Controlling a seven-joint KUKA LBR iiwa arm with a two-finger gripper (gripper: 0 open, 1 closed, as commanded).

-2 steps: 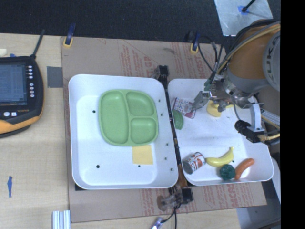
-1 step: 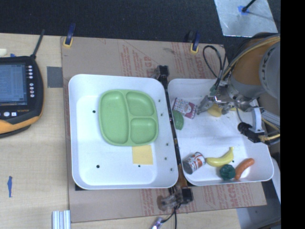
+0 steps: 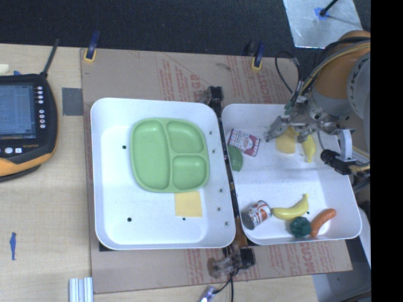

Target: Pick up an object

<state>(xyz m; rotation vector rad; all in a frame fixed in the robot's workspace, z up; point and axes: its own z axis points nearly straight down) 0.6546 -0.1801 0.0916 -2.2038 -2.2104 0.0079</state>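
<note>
Pincer (image 3: 284, 129) is seen low over the yellow block (image 3: 286, 143) near the right bin's (image 3: 352, 228) far edge; finger state can't be told, a glancing miss is risked.

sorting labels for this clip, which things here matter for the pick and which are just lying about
In play: gripper, yellow block beneath it, right bin.

Lying about: green plate, yellow square, can, banana, carrot, pendant.
</note>
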